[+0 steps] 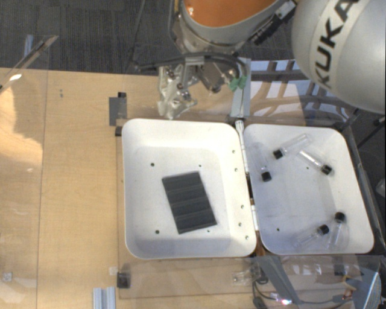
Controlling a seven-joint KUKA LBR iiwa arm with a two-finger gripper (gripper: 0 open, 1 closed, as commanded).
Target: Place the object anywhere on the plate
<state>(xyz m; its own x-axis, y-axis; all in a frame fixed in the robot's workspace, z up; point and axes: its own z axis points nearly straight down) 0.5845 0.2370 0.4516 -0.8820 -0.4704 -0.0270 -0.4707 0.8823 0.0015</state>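
Observation:
A dark grey ribbed plate (189, 202) lies flat in the left bin (139, 181), a little below its middle and turned slightly. Several clear vials with black caps lie in the right bin (356, 199): one (289, 146) and another (316, 162) near the back, a small cap (264, 175) at the left, and a pair (310, 236) (338, 226) near the front right corner. My gripper (175, 96) hangs high over the bench just behind the left bin's back edge, well away from the vials and the plate. Whether anything is in its grasp is unclear.
The grey arm with its orange band (223, 12) fills the top middle and top right. A metal divider post (240, 102) stands behind the gap between the bins. A small black bracket (119, 108) sits at the left bin's back left corner. Bare wooden bench stretches to the left.

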